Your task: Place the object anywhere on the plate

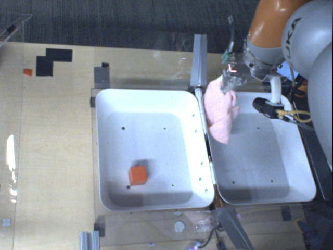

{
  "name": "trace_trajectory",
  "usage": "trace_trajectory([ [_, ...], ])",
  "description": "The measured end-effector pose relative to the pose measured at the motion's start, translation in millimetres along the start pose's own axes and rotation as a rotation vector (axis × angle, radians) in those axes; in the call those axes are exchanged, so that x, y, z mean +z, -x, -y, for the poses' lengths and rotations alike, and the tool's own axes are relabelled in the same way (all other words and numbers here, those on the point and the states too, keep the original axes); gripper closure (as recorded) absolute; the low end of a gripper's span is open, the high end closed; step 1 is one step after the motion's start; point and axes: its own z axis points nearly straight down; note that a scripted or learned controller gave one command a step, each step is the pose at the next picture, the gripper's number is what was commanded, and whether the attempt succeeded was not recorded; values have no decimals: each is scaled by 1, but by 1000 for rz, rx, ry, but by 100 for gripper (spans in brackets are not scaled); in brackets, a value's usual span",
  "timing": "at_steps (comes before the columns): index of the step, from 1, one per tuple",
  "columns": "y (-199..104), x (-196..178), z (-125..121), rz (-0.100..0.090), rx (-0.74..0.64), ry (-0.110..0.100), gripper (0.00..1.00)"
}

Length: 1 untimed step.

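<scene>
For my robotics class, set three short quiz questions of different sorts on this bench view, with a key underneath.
1. True or false: the orange block lies in the right bin.
2. Multiple choice: the pink cloth hanging from the tool is
A. flat on the left bin's floor
B. draped near the divider between the bins, at the right bin's upper left
C. on the bench outside both bins
3. Fill in: the orange block sits near the ___ edge of the left bin, as the camera sees it.

Key
1. False; it lies in the left bin.
2. B
3. lower
</scene>
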Motion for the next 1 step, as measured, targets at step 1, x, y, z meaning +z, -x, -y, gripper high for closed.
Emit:
trace_trajectory([
  [1, -3, 8, -1, -1, -6, -1, 100],
])
